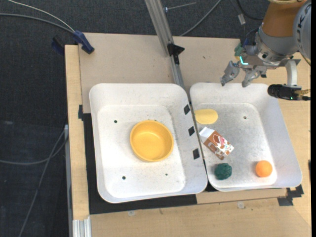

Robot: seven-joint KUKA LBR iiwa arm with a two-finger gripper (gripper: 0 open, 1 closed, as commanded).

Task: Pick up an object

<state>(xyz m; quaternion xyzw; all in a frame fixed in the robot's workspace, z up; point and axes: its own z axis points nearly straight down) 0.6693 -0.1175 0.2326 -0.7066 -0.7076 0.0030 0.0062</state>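
My tool hangs spread and empty above the tan desk, which carries two white bins over dark carpet.

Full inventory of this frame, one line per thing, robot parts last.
left bin: 1, white, left half of bench
right bin: 1, white, right half of bench
bowl: 1, yellow, middle of left bin
oval lump: 1, pale yellow, right bin, upper left
snack packet: 1, brown and white, right bin, left of centre
dark ball: 1, green, right bin, lower left
orange ball: 1, orange, right bin, lower right
clamp: 1, blue, bench's upper left corner
gripper: 1, grey, fingers spread, nothing between them, above right bin's far rim
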